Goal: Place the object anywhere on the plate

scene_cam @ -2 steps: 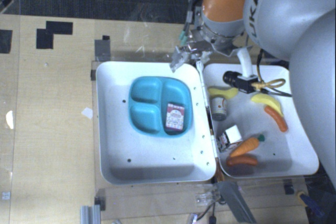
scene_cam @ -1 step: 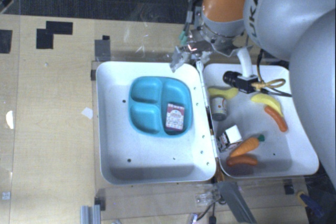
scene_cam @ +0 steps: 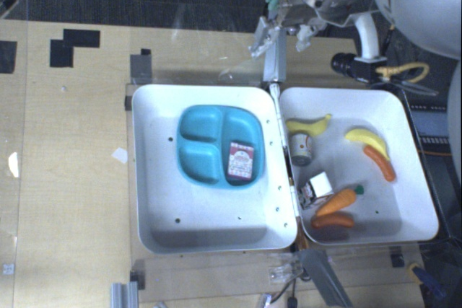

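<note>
Camera view, looking down at a slant: two white bins side by side on the desk (scene_cam: 65, 177); left bin (scene_cam: 155, 220) holds a blue plate (scene_cam: 198, 144) with compartments; a small red-and-white packet (scene_cam: 241, 161) lies flat in the plate's lower right compartment, so the object is on the plate; right bin (scene_cam: 411, 177) holds a yellow banana (scene_cam: 309, 125) near the top left, a small can (scene_cam: 301, 148) just below it, a second yellow banana (scene_cam: 363, 138) touching a sausage (scene_cam: 381, 164), a small white box (scene_cam: 317, 186), a carrot (scene_cam: 336, 201) with a green top, and a dark red item (scene_cam: 332, 221) just below the carrot; hand (scene_cam: 280, 40) hangs above the far edge of the bins, near the divider, well apart from the plate; fingers spread, nothing between them; arm enters from the upper right, orange band above the wrist.
</note>
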